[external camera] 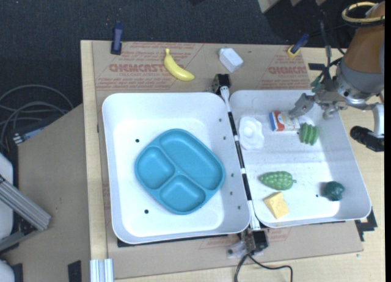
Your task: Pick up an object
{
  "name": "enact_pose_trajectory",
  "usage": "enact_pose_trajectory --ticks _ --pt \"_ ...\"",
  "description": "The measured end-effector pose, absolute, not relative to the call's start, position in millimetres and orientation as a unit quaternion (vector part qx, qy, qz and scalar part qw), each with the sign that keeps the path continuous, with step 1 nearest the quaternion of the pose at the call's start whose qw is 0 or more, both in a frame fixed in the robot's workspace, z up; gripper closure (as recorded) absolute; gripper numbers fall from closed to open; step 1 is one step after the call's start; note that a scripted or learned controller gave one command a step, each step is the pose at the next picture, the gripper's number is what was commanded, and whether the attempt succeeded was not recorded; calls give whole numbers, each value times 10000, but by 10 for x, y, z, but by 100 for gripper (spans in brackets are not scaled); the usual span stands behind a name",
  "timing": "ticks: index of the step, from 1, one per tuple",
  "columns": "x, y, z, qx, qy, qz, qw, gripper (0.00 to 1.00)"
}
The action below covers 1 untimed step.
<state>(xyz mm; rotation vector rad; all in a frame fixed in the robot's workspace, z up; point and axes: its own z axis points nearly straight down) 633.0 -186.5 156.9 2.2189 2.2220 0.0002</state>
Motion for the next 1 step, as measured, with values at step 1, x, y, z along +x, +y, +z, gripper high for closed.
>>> enact_pose_trajectory --ticks 1 --pt "6083 -2081 840 7070 7072 -4 -9 0"
